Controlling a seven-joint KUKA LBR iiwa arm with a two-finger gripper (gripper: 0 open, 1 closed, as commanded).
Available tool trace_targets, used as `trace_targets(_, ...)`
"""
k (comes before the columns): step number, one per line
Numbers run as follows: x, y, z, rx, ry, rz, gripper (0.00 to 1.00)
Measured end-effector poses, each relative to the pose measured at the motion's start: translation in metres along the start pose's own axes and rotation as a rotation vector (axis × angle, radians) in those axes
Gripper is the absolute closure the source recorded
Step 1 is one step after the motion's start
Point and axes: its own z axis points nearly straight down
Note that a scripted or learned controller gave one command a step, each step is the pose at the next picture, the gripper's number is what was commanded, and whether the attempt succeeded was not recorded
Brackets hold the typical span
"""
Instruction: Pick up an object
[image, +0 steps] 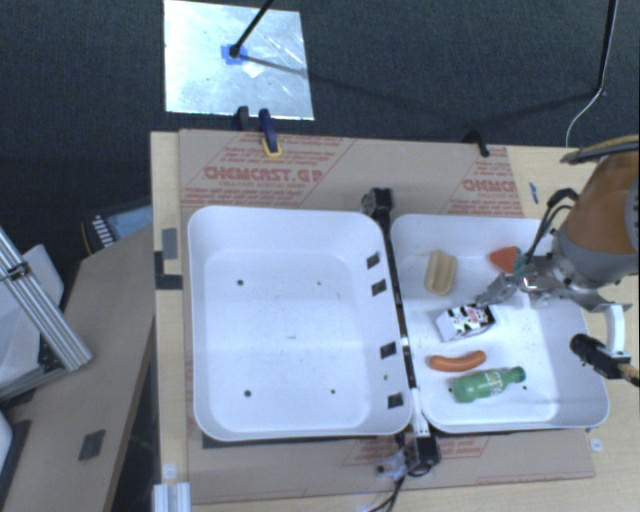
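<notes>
Tan block (441, 272): pale beige, oblong, lying flat and set roughly upright in the view, in the upper left part of the right bin (575, 415).
Black-and-white carton (466, 320): small box with dark print on white, lying tilted, near the bin's middle, just below the tan block.
Orange sausage (457, 361): slim, slightly curved, lying crosswise just below the carton.
Green bottle (487, 383): on its side, cap pointing right, just beneath the sausage, near the front wall.
Red-orange piece (503, 258): small, near the bin's back, partly hidden by the arm.
</notes>
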Motion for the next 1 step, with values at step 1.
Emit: trace_targets(1, 0.0651, 0.0168, -0.0315, 0.001, -0.001, -0.013, 0.0)
